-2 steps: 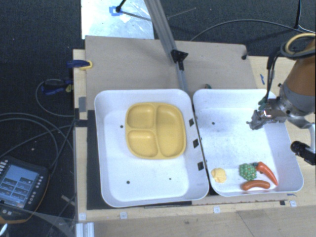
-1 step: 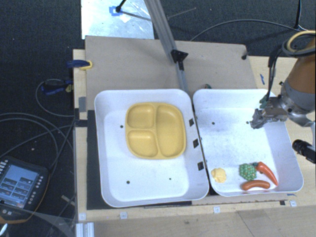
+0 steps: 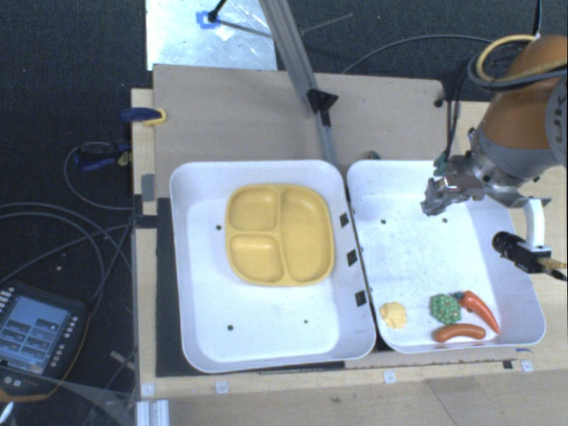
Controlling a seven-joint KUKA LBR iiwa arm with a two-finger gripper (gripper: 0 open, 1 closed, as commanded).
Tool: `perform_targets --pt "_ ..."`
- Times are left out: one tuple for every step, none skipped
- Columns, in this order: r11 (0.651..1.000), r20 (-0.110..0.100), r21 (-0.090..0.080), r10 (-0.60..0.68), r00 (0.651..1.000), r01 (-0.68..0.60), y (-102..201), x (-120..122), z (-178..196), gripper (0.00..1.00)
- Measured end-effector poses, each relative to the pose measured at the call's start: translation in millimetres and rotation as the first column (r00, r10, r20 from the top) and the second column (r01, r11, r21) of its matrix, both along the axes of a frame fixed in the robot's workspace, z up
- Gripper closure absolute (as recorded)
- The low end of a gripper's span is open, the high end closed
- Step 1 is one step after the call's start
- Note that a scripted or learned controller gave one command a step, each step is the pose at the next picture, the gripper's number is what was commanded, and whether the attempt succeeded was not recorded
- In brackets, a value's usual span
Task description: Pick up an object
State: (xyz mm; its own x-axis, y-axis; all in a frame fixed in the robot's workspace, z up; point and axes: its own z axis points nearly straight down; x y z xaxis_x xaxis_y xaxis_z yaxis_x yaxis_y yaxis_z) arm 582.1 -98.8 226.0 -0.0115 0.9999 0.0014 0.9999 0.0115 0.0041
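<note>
Status of task: not begun as far as grasping goes. Nothing sits in the dark metal claw [image 3: 437, 200], and every candidate item lies loose in its bin. All of the pick is left: descent, closing, lift.

Claw: at the end of the grey arm with orange band [image 3: 524, 105], hanging over the far half of the right-hand shallow white bin [image 3: 373, 185], toward its middle. Whether its tips stand apart or together cannot be told; the part is small and dark against the bin floor.

Items in the right-hand bin, all clustered at its near edge:
- Green knobbly toy vegetable, broccoli-like [image 3: 445, 308], near the near-right corner.
- Orange-red toy carrot [image 3: 480, 311], just beside the green piece on its right, lying at a slant.
- Red-orange toy sausage [image 3: 459, 333], just nearer the near rim than the other two, lying lengthwise along it.
- Small pale yellow lumpy toy piece [image 3: 393, 314], set apart toward the near-left corner.

Relation to claw: the whole cluster lies well apart from the claw, toward the near rim of the same bin; the claw is over bare bin floor.

Left-hand shallow white bin [image 3: 191, 264]: holds a yellow plastic three-compartment plate [image 3: 280, 233], in its far half, well apart from the claw.

Both bins rest on the tan surface [image 3: 231, 114].
</note>
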Motion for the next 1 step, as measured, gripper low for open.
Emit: perform_targets --pt "1.000 -0.001 0.001 0.000 1.000 0.000 51.1 22.4 -6.3 1.00"
